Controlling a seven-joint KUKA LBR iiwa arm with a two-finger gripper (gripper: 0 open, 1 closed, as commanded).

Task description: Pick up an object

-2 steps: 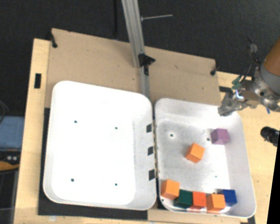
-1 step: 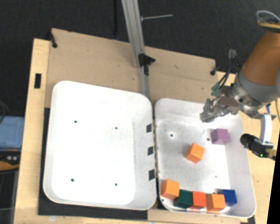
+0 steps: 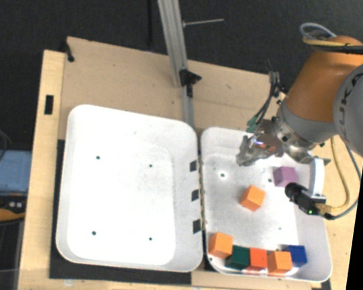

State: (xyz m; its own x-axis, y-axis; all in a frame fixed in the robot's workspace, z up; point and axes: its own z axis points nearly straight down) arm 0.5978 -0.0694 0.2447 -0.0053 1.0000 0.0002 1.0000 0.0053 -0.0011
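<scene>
The right bin (image 3: 223,157) holds an orange cube (image 3: 252,198) near its middle and a purple block (image 3: 286,175) toward its back right. Along the bin's front wall sit an orange block (image 3: 221,243), a green block (image 3: 240,257), two more orange blocks (image 3: 258,258) (image 3: 280,261) and a blue block (image 3: 296,254). My gripper (image 3: 251,151) hangs over the back of this bin, up and to the left of the orange cube and left of the purple block. Nothing shows between its fingers.
The left bin (image 3: 128,187) lies beside the right one, with black clips along the shared edge. A grey metal post (image 3: 174,35) slants up from the back of the bench. A black cable fitting (image 3: 302,196) hangs off the wrist over the right bin.
</scene>
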